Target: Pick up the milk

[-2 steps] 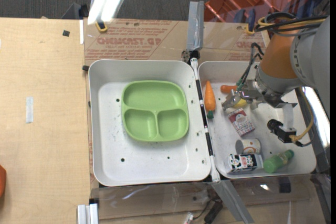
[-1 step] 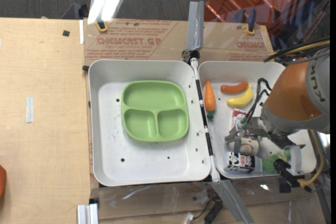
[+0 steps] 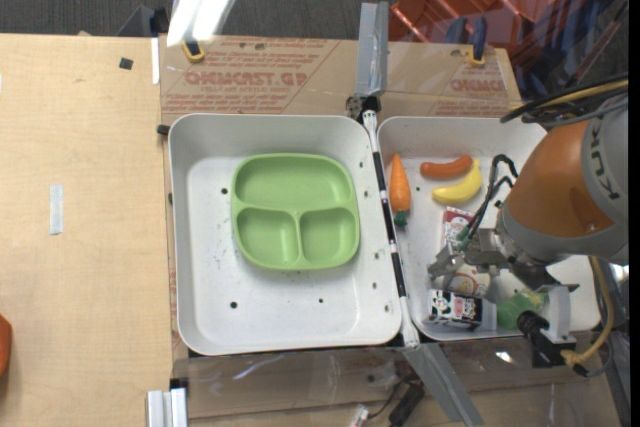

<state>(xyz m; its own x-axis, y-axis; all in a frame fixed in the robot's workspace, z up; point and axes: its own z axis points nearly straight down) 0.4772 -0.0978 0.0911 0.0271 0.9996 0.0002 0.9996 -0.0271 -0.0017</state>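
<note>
Milk carton (image 3: 456, 309), apparently beneath gripper (image 3: 462, 267)

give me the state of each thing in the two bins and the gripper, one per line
green divided plate: flat in the left bin, nothing in its compartments
carrot: lying at the right bin's left edge
sausage: lying near the far wall
banana: lying just below the sausage
milk carton: lying on its side at the near wall, not lifted
gripper: low over the right bin, just above the milk carton
</note>
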